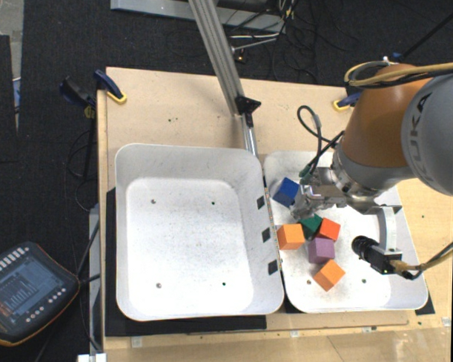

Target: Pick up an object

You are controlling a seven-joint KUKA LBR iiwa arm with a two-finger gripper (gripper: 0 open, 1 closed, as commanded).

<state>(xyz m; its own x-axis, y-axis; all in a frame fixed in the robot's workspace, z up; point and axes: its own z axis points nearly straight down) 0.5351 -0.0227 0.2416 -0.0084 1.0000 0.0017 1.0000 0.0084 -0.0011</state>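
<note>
Hovering low in the right bin [400, 294], the gripper [308, 210] hangs above the green block [311, 227]; whether it grips I cannot tell; the block looks light, rigid, smooth; opposite flat faces suit pinching, though orange blocks [290, 236] crowd it.

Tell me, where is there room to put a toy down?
The left bin has a wide bare floor between its walls. The right bin is crowded: colored blocks cluster under the gripper; bare floor remains along its front edge.
</note>
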